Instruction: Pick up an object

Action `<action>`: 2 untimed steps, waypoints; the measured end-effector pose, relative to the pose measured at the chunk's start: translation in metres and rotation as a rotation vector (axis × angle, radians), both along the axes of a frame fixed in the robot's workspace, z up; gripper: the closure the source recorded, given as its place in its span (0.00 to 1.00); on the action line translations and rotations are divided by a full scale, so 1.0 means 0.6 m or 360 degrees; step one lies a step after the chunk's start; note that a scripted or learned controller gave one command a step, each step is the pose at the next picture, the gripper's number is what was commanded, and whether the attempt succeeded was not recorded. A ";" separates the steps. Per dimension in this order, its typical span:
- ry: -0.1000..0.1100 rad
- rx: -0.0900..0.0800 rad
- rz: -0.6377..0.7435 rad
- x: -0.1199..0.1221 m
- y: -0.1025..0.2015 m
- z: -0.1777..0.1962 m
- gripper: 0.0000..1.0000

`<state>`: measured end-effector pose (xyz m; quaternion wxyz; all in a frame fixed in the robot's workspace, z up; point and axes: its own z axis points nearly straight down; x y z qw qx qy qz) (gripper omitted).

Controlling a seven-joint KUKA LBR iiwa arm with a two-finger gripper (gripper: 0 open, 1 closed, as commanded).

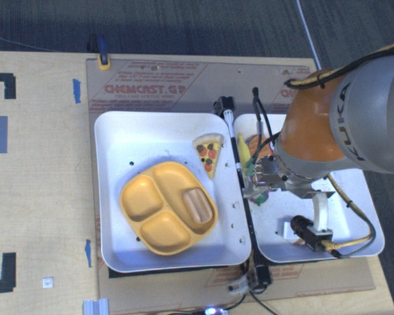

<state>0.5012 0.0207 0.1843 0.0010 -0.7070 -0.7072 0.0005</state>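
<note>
My gripper hangs over the left side of the right bin, largely hidden under the grey and orange wrist. Small toys lie beneath it: a yellow piece, an orange piece and a green bit. I cannot see whether anything is in the gripper. In the left bin lies a yellow divided plate with a brown sausage in its right compartment. A toy pizza slice lies at that bin's upper right.
The two bins meet at a shared rim just left of the gripper. A black cable and connector hang over the right bin's lower part. A cardboard sheet lies under the bins.
</note>
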 end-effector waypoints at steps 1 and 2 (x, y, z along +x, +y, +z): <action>-0.0006 0.0001 0.0002 -0.035 0.092 0.112 1.00; -0.0011 -0.0002 0.0000 -0.034 0.022 0.174 1.00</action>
